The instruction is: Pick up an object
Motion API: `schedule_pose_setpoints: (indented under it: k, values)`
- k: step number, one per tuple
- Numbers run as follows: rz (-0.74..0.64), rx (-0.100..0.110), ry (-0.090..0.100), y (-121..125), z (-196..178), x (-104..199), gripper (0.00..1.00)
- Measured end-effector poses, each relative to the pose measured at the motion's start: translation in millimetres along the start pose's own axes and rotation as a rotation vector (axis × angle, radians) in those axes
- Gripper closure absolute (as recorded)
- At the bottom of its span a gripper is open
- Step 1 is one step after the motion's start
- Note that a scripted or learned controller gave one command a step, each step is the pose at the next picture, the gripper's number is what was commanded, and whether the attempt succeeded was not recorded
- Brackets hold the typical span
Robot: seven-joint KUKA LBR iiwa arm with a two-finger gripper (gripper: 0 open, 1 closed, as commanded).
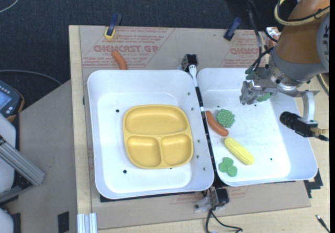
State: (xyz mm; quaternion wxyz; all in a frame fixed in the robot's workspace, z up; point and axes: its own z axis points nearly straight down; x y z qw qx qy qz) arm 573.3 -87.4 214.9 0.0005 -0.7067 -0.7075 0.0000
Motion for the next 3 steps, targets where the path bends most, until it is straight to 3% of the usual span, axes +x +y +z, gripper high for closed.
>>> schedule_pose_setpoints:
  k: [3]
  values:
    - [0.0,-0.003,-0.002,7.4,-14.5,3.5,1.0]
